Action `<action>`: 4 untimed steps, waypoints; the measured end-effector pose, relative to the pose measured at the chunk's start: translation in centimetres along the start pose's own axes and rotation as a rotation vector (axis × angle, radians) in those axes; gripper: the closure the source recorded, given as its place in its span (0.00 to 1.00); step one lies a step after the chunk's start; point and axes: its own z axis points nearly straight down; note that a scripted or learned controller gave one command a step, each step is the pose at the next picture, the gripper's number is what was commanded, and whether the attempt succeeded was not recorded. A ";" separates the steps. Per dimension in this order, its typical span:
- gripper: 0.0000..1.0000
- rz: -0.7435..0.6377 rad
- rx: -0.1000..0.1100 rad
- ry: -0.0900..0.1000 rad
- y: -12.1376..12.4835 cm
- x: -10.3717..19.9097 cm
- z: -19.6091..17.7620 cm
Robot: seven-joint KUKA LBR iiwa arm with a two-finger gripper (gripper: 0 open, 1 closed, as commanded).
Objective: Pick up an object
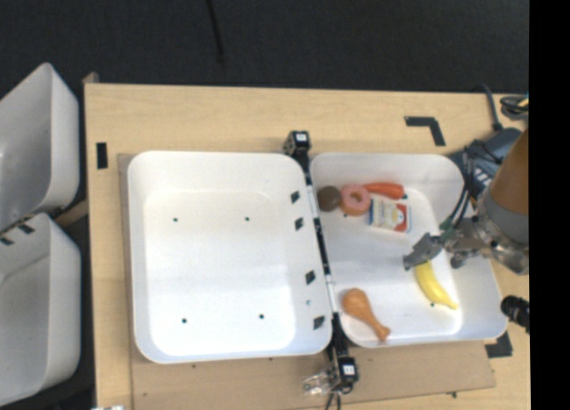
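Over the right bin (pixel 445 332), the end effector (pixel 426 251) hangs just above the upper end of the banana (pixel 435 285) near that bin's right edge, its grip state impossible to tell, while a drumstick (pixel 365 312) lies by the bin's near-left corner and a carton (pixel 389 215), a pink ring (pixel 357 200) and a carrot (pixel 385 190) sit along its far edge.

In the right bin (pixel 463 332): a yellow banana (pixel 435 286) lies at the right, an orange drumstick (pixel 365 312) near, and a red-and-white carton (pixel 389 216) far.
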 end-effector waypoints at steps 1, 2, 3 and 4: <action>0.00 0.000 0.000 0.000 0.0 0.0 0.0; 0.00 0.000 0.000 0.000 0.0 0.0 0.0; 0.00 -0.001 0.010 0.001 -0.3 -2.4 9.6; 1.00 0.002 0.000 0.000 -0.1 -2.4 8.0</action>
